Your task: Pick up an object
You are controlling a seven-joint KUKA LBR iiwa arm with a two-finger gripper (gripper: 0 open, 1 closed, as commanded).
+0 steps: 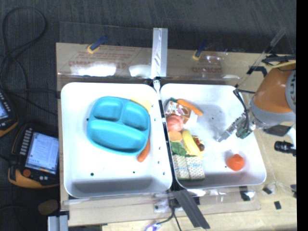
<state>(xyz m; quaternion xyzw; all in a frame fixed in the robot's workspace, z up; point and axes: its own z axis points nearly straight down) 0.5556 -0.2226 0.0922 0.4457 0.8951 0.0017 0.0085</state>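
The right bin [214, 93] holds a cluster of toy food along its left wall: a carrot [190, 107], a printed packet [175, 110], a pinkish apple [175, 123], a yellow banana [191, 144], a green piece [179, 149] and two cracker packs [188, 167]. An orange tomato [235, 162] lies alone near the bin's front right. My gripper [230, 131] hangs over the right part of this bin, above and just left of the tomato, its fingers pointing down-left. I see nothing between them.
The left bin [77, 172] holds a blue divided plate [118, 124], a yellow piece [141, 103] at its back corner and an orange carrot [144, 150] by its right edge. The arm's orange band [272, 90] sits over the right bin's far right wall.
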